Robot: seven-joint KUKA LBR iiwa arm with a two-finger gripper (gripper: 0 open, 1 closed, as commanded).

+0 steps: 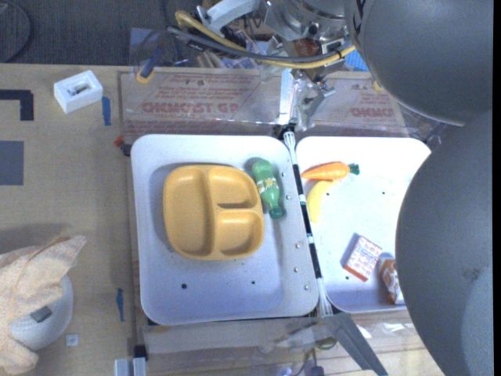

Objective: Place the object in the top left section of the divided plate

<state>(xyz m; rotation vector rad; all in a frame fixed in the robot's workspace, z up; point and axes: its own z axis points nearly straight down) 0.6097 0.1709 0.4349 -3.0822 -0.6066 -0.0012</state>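
Note:
A yellow divided plate (211,210) lies in the left bin (156,272); its sections hold nothing. A green bottle (267,186) lies just off the plate's right rim, against the bin's right wall. In the right bin (383,186) are an orange carrot (326,171), a yellow banana (315,201), a small red and white box (362,257) and a brown object (389,280) partly hidden by the arm. The grey arm (438,131) covers the right side of the view; its wrist end (309,10) with cables sits above the bins' far edge.
A clear plastic sheet (203,100) lies behind the bins. A small white box (78,91) sits at the far left on the bench. A cloth (31,276) and a white bowl (35,319) are at the lower left.

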